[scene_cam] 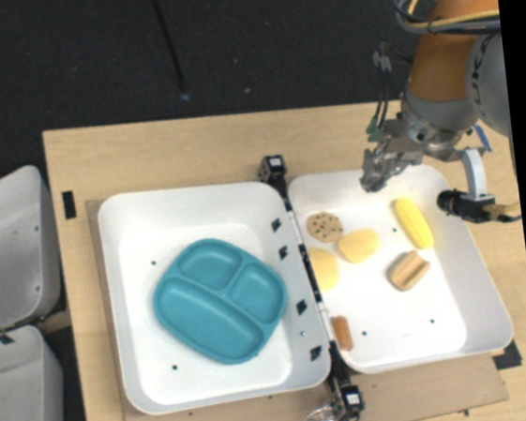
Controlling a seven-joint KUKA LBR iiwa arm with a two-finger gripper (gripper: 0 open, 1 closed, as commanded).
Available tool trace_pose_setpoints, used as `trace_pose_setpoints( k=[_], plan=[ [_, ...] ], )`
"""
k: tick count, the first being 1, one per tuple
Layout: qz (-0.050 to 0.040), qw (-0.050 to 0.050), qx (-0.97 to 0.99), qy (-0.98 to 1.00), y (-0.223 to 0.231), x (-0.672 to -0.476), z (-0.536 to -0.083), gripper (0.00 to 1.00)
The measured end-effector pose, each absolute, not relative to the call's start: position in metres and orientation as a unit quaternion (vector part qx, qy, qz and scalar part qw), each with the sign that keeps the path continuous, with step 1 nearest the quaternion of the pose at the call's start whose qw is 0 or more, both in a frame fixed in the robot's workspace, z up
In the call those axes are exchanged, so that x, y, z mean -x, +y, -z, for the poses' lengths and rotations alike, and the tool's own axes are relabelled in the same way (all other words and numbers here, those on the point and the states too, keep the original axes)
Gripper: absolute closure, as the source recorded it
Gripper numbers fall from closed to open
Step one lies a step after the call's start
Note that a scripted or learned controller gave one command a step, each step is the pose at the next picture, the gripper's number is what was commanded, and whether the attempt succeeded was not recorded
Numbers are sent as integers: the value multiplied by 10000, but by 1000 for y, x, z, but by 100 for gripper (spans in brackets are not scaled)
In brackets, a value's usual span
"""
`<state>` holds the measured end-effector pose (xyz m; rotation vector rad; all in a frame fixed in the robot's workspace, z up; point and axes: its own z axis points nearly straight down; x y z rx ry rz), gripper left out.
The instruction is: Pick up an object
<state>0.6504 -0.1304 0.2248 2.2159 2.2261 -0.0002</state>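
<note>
Claw (pixel 375 179) hovered over right bin (pixel 473 313) rear, grip state unreadable, nothing visibly held. Corn (pixel 413 222) lay just below. My call: center over it, descend straight, close across its width.

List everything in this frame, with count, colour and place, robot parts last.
bench: 1, light wood, under both bins
bins: 2, white, side by side
tray: 1, teal, compartmented, in the left bin
cookie: 1, tan with dark spots, right bin, far left part
lemon: 1, pale yellow, right bin, just right of the cookie
yellow piece: 1, yellow, right bin, against the left wall
corn: 1, yellow, right bin, far right part
bread roll: 1, tan, right bin, near the middle
sausage: 1, orange-brown, right bin, near left corner
arm: 1, grey with orange band, reaching in from the right
gripper: 1, dark, over the right bin's far edge
</note>
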Motion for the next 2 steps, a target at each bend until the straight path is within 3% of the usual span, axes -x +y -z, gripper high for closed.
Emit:
trace_pose_setpoints(
  k=[2],
  plan=[
    [-6, -2, -7051, 7091, -40, -623, -235, 100]
  ],
)
